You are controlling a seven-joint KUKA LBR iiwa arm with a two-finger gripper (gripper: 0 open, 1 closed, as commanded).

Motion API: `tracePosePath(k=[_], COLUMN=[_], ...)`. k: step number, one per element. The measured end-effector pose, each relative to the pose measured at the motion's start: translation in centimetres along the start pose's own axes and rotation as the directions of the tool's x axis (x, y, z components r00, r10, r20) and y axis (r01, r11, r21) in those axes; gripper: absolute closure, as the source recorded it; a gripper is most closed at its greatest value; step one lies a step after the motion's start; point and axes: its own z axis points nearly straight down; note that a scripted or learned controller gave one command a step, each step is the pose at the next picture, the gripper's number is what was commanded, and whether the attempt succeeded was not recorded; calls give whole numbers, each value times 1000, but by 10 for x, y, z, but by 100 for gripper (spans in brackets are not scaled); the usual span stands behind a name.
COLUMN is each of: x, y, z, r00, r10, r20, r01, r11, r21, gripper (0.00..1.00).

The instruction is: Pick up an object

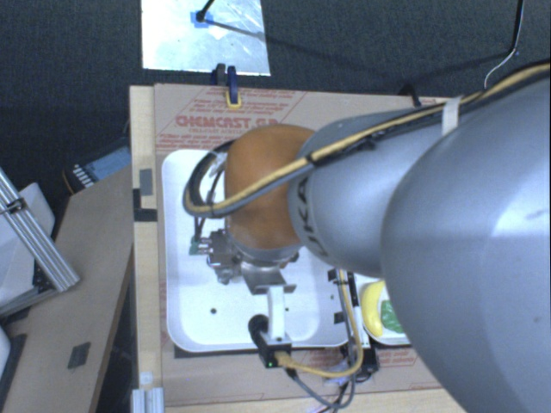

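Observation:
My arm reaches in from the right and covers most of both bins, its orange band [263,188] hanging over the left bin [185,317]. Below the band, the grey metal gripper body [225,261] points down into that bin, near its middle. In the right bin's visible strip lie a yellow object [372,306] and a green one [393,315] beside it, both partly hidden by the arm. Only bare white floor of the left bin shows around the gripper.
The bins rest on a cardboard sheet with red print [228,120], held at the far edge by a blue and yellow clamp [229,84]. An aluminium bar [34,239] slants at the left. A shiny sheet [207,24] lies beyond the bench.

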Motion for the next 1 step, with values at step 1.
tracePosePath(k=[1], x=[0], y=[22], z=[-38], r00=[1000], r10=[2], r20=[-6], r01=[-2], r11=[1000], r21=[-17], gripper=[100])
